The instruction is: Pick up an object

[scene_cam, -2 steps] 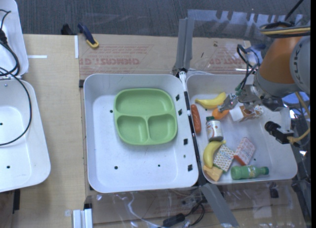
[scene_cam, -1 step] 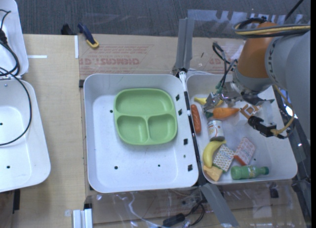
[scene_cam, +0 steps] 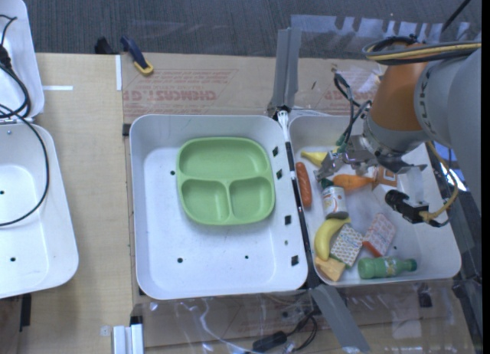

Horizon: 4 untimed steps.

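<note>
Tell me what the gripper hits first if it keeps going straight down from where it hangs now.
Most likely the carrot, lying right under the gripper in the right bin. Depth is hard to judge from above; the small can sits just beside it.

Matt green plastic tray (scene_cam: 226,178); smooth white plastic bins (scene_cam: 153,214).
</note>
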{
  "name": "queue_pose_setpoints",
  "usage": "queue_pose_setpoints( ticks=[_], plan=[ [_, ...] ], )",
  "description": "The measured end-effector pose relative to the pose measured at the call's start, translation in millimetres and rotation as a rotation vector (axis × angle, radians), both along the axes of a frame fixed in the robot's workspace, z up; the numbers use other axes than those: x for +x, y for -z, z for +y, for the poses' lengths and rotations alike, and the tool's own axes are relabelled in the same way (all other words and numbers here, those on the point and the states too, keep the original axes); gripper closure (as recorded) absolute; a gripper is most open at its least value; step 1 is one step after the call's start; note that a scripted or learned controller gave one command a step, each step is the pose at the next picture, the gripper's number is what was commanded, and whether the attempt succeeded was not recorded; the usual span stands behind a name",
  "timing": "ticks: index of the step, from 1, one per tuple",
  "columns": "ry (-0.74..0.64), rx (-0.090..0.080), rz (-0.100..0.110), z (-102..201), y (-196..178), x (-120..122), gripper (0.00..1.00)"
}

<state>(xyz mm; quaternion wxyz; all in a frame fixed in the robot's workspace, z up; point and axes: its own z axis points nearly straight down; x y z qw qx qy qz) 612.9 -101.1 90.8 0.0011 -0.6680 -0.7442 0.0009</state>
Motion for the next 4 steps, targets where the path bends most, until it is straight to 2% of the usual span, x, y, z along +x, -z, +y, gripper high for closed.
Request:
queue_pose_setpoints(
  ticks=[1,2,3,4],
  plan=[
    [0.002,-0.001,0.001,-0.9,-8.6,0.1,1.0],
    [-0.27,-0.001,-0.002,34.7,-99.9,-17.2,1.0],
    [-0.27,-0.001,-0.002,34.5,-99.9,-17.2,0.0],
    [-0.215,0.0,0.0,-21.5,-69.0,-41.8,0.0]
  ],
)
